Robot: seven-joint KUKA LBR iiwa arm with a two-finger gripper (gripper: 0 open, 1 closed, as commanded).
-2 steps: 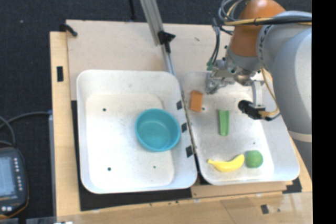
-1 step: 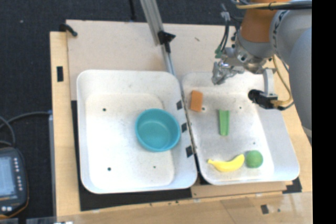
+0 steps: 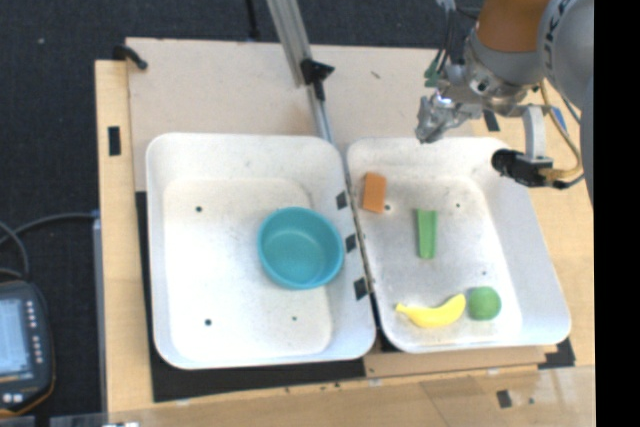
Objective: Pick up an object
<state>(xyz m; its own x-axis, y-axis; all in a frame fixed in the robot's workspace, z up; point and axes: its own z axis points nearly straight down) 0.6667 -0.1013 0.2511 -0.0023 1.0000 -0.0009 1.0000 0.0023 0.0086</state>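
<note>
My gripper point(image 3: 433, 126) hangs above the far rim of the right bin point(image 3: 520, 245), with nothing seen between its fingers. Inside that bin an orange block point(image 3: 374, 192) sits near the left wall, below and left of the gripper. A green stick point(image 3: 427, 233) lies in the middle of the bin. A yellow banana point(image 3: 432, 313) and a green ball point(image 3: 483, 303) rest side by side at the near edge.
The left bin point(image 3: 190, 245) holds a blue bowl point(image 3: 300, 247) toward its right side. A slanted metal rail point(image 3: 285, 5) rises from the divide between the bins at the back. A wooden bench point(image 3: 220, 85) surrounds both bins.
</note>
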